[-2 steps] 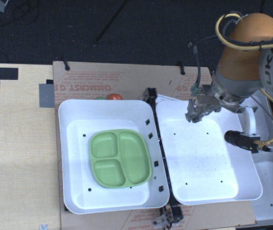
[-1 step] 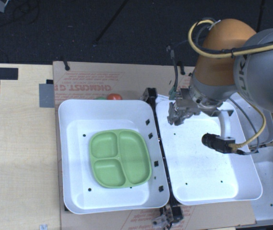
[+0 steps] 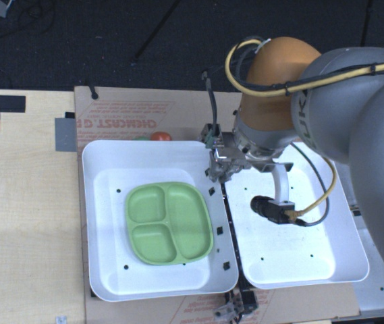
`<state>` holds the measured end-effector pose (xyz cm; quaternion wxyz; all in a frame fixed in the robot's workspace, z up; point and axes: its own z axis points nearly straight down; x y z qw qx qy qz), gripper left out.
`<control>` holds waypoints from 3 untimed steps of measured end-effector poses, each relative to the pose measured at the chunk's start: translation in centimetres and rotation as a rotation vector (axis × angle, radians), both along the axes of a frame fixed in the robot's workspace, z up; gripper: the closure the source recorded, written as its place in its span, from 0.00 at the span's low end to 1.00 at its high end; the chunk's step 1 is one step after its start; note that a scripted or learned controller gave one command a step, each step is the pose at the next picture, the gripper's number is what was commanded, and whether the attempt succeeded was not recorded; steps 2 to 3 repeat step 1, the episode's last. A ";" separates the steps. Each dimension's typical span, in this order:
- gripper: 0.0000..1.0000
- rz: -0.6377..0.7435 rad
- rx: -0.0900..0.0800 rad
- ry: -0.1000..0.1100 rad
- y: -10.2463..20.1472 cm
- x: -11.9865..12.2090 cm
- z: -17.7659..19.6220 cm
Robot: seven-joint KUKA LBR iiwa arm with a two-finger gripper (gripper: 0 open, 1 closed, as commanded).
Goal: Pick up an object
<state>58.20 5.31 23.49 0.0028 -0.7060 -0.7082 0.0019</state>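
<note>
A light green divided plate (image 3: 169,222) lies flat in the left white bin (image 3: 104,181), a little right of the bin's middle. Behind that bin's far rim a small red-orange object (image 3: 160,137) peeks out, with a bit of green beside it. My gripper (image 3: 220,162) hangs under the orange wrist band (image 3: 279,79), low over the far end of the seam between the two bins. It is above and to the right of the plate, apart from it. I see nothing held in it.
The right white bin (image 3: 313,262) lies partly under the arm. A black connector on a yellow cable (image 3: 272,210) dangles from the arm over that bin. Cardboard (image 3: 124,117) lies under both bins, and the wooden bench (image 3: 23,208) extends left.
</note>
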 end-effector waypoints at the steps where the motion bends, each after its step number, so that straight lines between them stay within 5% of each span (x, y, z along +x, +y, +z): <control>1: 1.00 0.002 0.000 -0.001 5.6 -0.8 -0.2; 3: 1.00 0.002 0.000 -0.001 5.6 -0.8 -0.2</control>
